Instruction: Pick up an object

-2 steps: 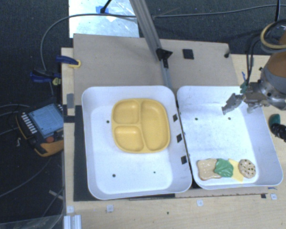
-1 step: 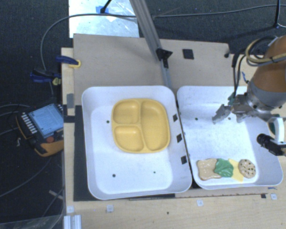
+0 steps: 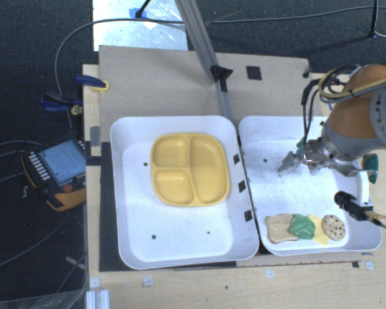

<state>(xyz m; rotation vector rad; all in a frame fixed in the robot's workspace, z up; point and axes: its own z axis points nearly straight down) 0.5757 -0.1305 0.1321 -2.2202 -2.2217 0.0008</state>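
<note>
My gripper (image 3: 288,163) hangs over the upper middle of the right bin (image 3: 270,140), above bare white floor. Along that bin's front wall lies a row of small items: a tan toast-shaped piece (image 3: 278,228), a green lump (image 3: 302,226) resting partly on it, a flat yellow piece (image 3: 319,233) and a round speckled cookie (image 3: 334,226). The gripper is well behind this row and apart from all of them. Nothing shows between its jaws.
A yellow divided plate (image 3: 190,169) sits in the left bin (image 3: 135,237), toward its back. The grey arm with its orange band (image 3: 363,108) covers the right bin's far right side. A small teal thing (image 3: 371,165) peeks out beside the arm.
</note>
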